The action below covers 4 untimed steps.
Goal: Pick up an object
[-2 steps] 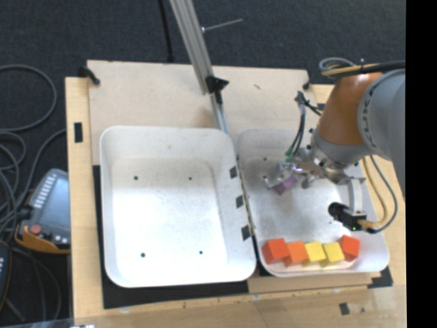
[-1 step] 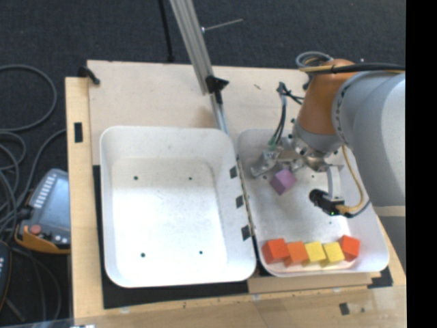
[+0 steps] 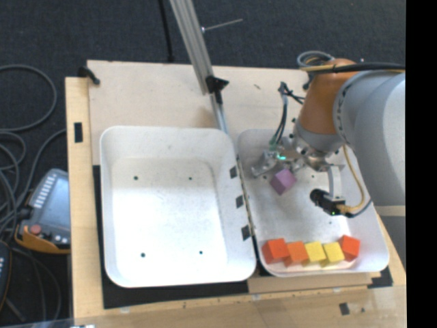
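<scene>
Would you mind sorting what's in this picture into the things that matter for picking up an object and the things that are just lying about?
For the job:
- gripper
- purple block, just below the gripper
- row of orange and yellow blocks along the right bin's near edge

Lying about:
- left bin
- handheld pendant on the floor
- cables
- metal post

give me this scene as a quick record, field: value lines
arm: reaches in from the right, over the right bin
gripper: above the right bin's far half
purple block: just under the gripper, tilted; held or not cannot be told
row of blocks: orange, orange, yellow, yellow, orange, along the right bin's near edge
left bin: white, beside the right bin
</scene>
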Each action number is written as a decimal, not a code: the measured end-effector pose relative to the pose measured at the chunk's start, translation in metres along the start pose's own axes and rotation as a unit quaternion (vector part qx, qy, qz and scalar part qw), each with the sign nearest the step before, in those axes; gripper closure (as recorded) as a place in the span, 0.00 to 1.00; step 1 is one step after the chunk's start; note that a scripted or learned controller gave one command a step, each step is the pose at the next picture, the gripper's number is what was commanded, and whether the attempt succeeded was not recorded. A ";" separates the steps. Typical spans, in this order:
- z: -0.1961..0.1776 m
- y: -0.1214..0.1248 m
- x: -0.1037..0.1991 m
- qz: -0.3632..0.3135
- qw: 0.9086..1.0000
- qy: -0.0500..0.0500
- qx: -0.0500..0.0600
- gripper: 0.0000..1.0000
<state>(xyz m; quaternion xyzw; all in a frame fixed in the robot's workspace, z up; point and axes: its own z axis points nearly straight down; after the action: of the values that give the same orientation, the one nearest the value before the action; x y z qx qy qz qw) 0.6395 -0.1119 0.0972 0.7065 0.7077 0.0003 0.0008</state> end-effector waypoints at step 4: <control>-0.068 -0.035 0.063 -0.003 1.000 0.003 -0.008 0.00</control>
<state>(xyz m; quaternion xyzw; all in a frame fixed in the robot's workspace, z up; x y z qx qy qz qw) 0.6046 -0.0494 0.1652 0.7044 0.7098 0.0079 0.0041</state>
